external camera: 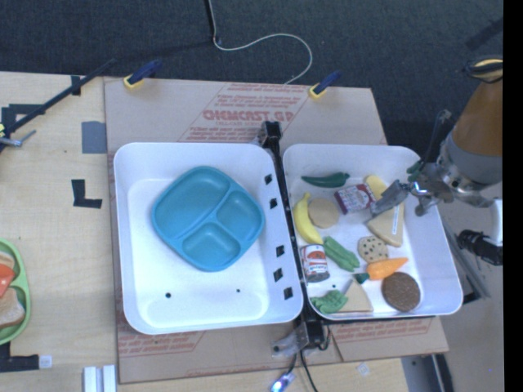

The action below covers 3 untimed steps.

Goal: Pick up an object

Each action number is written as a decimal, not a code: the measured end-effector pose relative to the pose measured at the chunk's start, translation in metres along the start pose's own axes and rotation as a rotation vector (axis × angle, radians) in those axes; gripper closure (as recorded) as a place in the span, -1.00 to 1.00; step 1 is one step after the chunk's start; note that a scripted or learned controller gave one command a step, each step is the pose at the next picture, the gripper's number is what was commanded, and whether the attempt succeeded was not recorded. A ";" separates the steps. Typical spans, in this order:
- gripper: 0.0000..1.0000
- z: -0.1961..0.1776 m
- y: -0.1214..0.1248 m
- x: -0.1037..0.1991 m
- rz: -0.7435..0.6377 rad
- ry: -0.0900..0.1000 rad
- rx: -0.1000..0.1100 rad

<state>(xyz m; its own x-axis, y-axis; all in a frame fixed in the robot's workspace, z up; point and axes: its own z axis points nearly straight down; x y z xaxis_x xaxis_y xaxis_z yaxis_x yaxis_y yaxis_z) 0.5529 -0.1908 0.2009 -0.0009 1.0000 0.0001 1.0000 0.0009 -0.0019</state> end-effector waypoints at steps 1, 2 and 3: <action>1.00 -0.010 0.000 0.001 -0.002 0.000 0.000; 1.00 -0.006 -0.012 0.103 -0.009 0.004 0.001; 1.00 0.019 -0.020 0.154 -0.005 0.002 0.004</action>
<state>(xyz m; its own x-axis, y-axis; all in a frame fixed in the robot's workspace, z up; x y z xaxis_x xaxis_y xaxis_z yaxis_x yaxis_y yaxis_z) 0.5328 -0.0369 0.1824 -0.0056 1.0000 0.0023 1.0000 0.0056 -0.0057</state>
